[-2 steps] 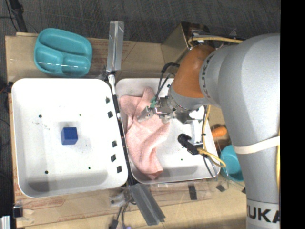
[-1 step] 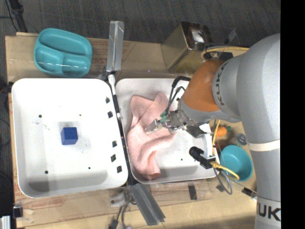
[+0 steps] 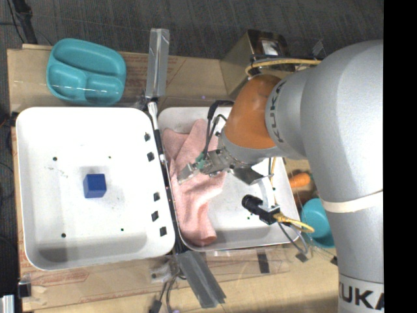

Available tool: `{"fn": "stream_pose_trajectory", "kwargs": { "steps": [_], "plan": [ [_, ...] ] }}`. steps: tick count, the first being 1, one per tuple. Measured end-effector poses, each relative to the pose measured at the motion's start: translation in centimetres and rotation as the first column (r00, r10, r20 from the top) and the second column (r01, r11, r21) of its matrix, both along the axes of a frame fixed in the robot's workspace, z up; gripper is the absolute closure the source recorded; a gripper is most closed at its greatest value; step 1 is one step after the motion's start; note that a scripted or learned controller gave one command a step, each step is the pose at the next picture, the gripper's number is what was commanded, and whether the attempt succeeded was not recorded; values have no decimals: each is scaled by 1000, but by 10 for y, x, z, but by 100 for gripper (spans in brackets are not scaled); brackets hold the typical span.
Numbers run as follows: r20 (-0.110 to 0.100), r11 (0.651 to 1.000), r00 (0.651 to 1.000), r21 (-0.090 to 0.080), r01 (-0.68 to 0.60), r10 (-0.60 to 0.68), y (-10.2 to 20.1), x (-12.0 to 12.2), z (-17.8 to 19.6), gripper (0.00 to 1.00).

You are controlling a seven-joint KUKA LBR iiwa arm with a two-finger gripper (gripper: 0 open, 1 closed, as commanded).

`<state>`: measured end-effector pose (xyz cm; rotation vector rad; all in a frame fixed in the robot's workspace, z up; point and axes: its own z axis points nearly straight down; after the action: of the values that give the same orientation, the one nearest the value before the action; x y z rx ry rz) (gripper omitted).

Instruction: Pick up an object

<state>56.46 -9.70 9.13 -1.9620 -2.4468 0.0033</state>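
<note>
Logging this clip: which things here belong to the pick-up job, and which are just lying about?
In the job: gripper, at the pink cloth in the right bin; blue cube in the left bin.
Lying about: teal tray outside the bins; orange item near the arm.

A: Casing?
B: Smooth, rounded matte-grey arm (image 3: 345, 122); glossy orange dome-shaped band (image 3: 251, 119) above wrist.
A: Markings?
B: Black "KUKA" lettering (image 3: 276, 119) just beside orange band; larger black lettering (image 3: 360, 298) well below it. Thin black cable (image 3: 212, 119) loops at band's opposite edge. Small metal gripper (image 3: 197, 167), green-flecked, just below band.
</note>
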Motion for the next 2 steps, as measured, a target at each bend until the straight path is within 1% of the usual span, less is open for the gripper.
{"fn": "stream_pose_trajectory", "kwargs": {
  "steps": [1,2],
  "plan": [
    [0,1000,1000,-1,-4,4,-1,1,10,100],
    [0,1000,1000,-1,-4,4,-1,1,10,0]
  ]
}}
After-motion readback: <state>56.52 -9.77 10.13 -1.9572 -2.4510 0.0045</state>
